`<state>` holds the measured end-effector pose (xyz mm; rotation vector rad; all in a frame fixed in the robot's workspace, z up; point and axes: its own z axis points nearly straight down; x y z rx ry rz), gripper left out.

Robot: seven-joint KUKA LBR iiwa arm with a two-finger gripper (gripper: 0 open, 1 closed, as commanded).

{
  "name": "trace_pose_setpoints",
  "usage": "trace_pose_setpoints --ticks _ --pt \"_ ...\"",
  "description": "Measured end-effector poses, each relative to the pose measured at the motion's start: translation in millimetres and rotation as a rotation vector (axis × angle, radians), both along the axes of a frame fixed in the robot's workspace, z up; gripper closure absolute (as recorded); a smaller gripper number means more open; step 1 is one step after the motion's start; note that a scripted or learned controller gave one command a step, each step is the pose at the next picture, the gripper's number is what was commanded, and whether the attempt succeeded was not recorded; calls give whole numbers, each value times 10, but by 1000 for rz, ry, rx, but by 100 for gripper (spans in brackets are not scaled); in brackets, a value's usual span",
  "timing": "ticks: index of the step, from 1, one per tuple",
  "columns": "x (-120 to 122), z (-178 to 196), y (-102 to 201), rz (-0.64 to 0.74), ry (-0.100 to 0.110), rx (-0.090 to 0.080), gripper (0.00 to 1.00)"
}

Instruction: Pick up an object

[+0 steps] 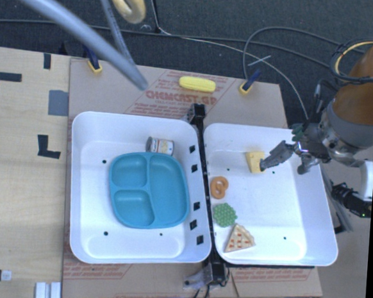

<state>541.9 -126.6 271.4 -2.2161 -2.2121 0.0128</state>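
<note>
My tool (287, 154) hangs spread and holding nothing over the right bin (310, 206), angled toward the yellow cheese wedge (255, 161) beside it, probably my nearest pick.

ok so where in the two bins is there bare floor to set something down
Right bin: its right half is bare, right of the pizza slice. Its left edge is crowded: cheese, pretzel, green piece. Left bin: the blue tray and can fill the middle, leaving a strip along the near wall.
</note>
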Motion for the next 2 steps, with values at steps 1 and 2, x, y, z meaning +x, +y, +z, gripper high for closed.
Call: trace_pose_setpoints --ticks 1,2 --pt "20 62 4 3 -12 -2 0" --pt "-69 -425 42 3 -8 -1 0"
